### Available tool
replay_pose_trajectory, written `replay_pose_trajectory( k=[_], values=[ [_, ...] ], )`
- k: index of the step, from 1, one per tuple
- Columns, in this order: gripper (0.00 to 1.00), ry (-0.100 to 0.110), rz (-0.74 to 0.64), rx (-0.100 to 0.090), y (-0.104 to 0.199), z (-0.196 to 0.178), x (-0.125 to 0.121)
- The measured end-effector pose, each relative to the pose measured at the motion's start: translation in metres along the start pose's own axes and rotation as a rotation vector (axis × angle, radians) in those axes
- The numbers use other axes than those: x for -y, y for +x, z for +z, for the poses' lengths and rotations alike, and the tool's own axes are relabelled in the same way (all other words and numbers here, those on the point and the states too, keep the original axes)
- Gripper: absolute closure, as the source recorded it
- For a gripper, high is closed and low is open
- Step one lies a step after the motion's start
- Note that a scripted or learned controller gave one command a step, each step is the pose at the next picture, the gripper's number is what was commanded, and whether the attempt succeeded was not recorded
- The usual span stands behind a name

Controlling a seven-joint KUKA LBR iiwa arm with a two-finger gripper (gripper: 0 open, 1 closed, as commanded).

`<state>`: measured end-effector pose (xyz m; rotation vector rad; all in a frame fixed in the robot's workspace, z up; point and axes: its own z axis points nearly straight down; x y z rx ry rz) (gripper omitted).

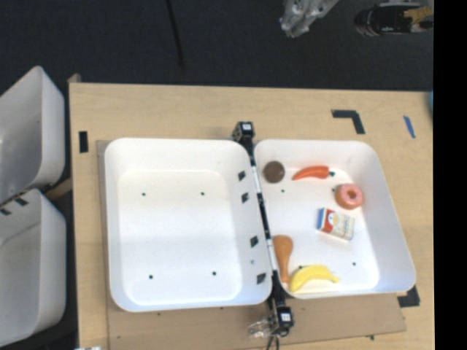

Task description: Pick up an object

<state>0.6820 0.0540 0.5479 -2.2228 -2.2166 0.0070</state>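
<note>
The right bin (390, 217) holds several small objects. A brown round piece (273, 171) lies at its far left corner, with a red chili pepper (312, 172) beside it. A pink donut (349, 196) sits near the right wall, and a small white carton (336, 223) lies just below it. An orange-brown drumstick shape (282, 250) and a yellow banana (312, 276) rest at the near left corner. My gripper (305, 9) hangs at the top of the view, beyond the bench's far edge and well away from both bins.
The left bin (175, 224) sits beside the right one, with black clips (255, 217) along their shared rim. White moulded shapes (25, 195) stand off the bench's left edge. The wooden bench (182, 111) has black corner marks (350, 119).
</note>
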Motion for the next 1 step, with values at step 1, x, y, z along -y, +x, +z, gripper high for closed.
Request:
replay_pose_trajectory(
  k=[1],
  values=[
    [1.00,-0.001,0.003,0.002,-0.0622,-0.0004,0.0082]
  ],
)
